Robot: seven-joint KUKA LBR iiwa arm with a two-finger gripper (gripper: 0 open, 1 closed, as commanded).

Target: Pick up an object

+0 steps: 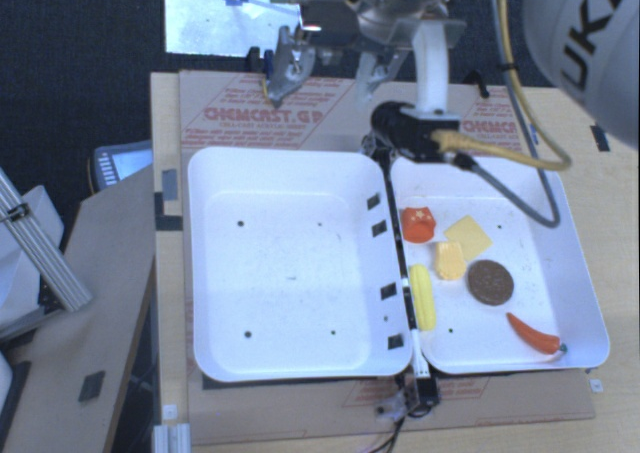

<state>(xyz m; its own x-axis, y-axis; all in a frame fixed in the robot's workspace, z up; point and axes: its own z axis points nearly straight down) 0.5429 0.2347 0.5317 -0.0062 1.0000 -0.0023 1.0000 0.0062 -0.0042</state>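
The right bin holds several small items: an orange-red piece, a pale yellow wedge, a small yellow block, a round brown disc, a long yellow piece against the left wall, and a red chili pepper near the front. My gripper hangs high at the back, above the cardboard behind the bins. Its fingers are spread apart with nothing between them. It is well clear of all the items.
The left bin sits beside the right one, joined along a clipped middle seam. A yellow and grey cable runs from a black fitting over the back of the right bin. Printed cardboard lies under both bins.
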